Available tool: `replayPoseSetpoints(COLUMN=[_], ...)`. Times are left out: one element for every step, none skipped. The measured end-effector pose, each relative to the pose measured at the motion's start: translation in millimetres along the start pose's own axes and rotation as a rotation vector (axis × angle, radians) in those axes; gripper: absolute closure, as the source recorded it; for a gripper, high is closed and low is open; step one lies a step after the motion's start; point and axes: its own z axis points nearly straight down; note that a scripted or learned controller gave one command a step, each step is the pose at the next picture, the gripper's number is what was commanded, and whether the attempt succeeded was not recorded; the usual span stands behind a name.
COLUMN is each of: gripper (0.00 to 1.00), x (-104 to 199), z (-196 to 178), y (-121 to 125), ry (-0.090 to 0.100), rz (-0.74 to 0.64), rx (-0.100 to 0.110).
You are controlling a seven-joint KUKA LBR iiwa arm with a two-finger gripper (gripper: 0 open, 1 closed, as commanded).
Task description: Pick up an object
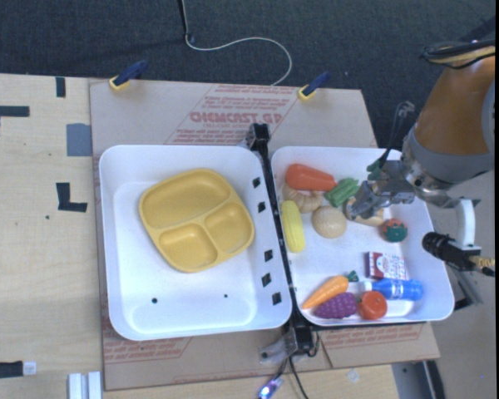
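Whether those jaws are spread or pressed together I cannot tell from where I stand: the gripper (373, 199) is a dark tangle hanging over the upper middle of the right bin (437, 306), and nothing is visibly caught in it. The closest thing to grab looks like the pale round potato (329, 222), lying just to the left of and slightly below the gripper, round enough to have no long axis worth lining up on. A green leafy piece (343, 191) sits just left of the gripper too, with an orange carrot (309, 176) beyond it, long axis running left to right. A small red and green toy (392, 230) lies just below the gripper.

Further out, a yellow corn cob (293, 225) lies lengthwise along the bin's left wall. Near the front edge sit a second carrot (326, 292), purple grapes (337, 307), a tomato (373, 306), a blue bottle (397, 289) and a red and white carton (386, 265), whose printing is too small to read.

The left bin (121, 248) holds a yellow divided plate (196, 219). Both bins rest on cardboard (233, 115) printed in red; it seems to read CHEMCAST GP, with smaller lines I cannot make out.
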Motion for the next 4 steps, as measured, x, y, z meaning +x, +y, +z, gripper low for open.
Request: replayPoseSetpoints(gripper=[1.0, 1.0, 1.0, 1.0], x=[83, 134, 193, 142], z=[-40, -78, -107, -223], y=[-32, -55, -54, -54], ry=[0.002, 0.001, 0.001, 0.0], rz=[-0.006, -0.005, -0.006, 0.005], rx=[-0.002, -0.003, -0.003, -0.015])
